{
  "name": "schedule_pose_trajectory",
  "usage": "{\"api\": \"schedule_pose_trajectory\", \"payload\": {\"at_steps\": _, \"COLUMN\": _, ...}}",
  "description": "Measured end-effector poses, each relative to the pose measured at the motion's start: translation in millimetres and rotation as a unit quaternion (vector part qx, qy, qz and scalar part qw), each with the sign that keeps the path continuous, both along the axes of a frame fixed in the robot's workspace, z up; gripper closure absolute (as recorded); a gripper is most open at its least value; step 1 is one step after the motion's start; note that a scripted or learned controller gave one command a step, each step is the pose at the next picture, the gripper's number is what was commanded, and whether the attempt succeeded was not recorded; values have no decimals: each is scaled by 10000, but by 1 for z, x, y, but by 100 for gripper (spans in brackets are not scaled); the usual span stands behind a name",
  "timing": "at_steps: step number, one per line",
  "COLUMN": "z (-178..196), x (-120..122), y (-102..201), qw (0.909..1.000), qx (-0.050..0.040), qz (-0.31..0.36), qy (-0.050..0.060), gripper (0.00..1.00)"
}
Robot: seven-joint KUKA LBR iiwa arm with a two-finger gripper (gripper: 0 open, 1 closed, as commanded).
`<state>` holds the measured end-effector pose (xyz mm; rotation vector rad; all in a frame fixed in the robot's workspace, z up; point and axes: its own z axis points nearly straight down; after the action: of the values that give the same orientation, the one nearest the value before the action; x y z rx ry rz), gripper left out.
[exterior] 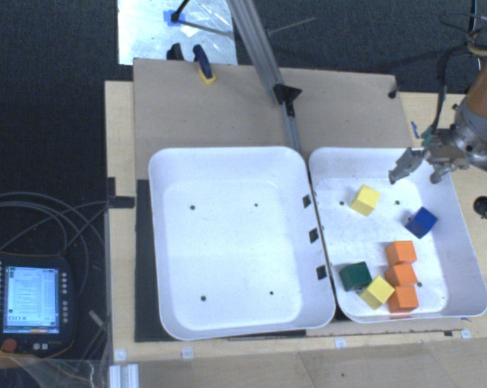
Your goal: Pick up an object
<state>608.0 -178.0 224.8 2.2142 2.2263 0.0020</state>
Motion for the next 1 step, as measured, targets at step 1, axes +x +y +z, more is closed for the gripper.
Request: {"api": "schedule_pose_trajectory", "payload": {"at_steps": 1, "z": 0, "x": 0, "y": 0, "qw": 10000, "qx": -2, "qz": 1, "qy": 0, "gripper": 0}}
